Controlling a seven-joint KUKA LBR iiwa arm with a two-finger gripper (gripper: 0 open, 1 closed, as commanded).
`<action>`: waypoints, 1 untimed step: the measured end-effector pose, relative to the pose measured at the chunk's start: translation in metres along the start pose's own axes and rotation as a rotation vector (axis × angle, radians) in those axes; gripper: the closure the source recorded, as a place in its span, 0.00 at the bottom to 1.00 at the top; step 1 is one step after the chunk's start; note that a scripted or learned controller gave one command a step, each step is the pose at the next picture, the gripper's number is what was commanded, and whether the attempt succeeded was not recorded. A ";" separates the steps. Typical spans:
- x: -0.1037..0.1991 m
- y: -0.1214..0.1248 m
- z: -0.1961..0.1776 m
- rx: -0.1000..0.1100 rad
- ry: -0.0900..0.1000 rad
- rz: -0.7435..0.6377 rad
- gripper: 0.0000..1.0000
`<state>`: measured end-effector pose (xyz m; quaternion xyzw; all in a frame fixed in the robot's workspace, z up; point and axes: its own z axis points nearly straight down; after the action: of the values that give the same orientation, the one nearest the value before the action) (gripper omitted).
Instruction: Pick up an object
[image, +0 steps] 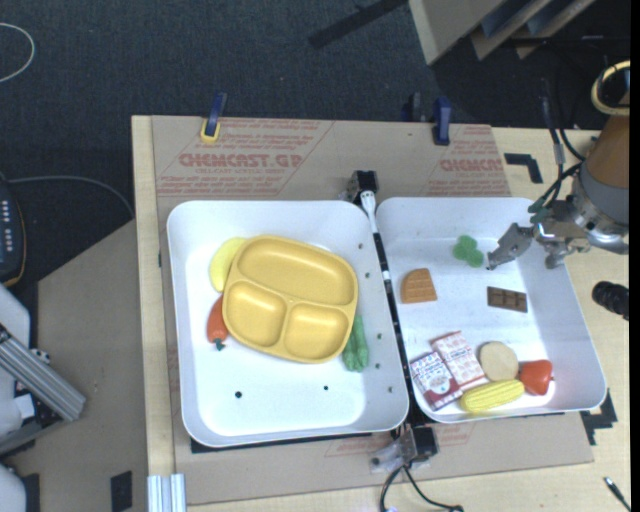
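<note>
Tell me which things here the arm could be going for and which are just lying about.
Likely in play, in the right bin near the gripper:
green piece, chocolate bar, bread slice

Lying about for now:
yellow tray, green leaf and red piece in the left bin; packets, cookie, corn, tomato

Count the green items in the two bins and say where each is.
2. A green piece lies in the right bin near the claw; a leafy green item pokes out beside the yellow tray, which may hide more.
</note>
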<state>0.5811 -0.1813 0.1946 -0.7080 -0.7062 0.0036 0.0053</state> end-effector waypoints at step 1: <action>0.000 0.003 -0.007 -0.013 -0.003 -0.003 0.00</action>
<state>0.5843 -0.1812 0.2018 -0.7070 -0.7072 -0.0001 -0.0005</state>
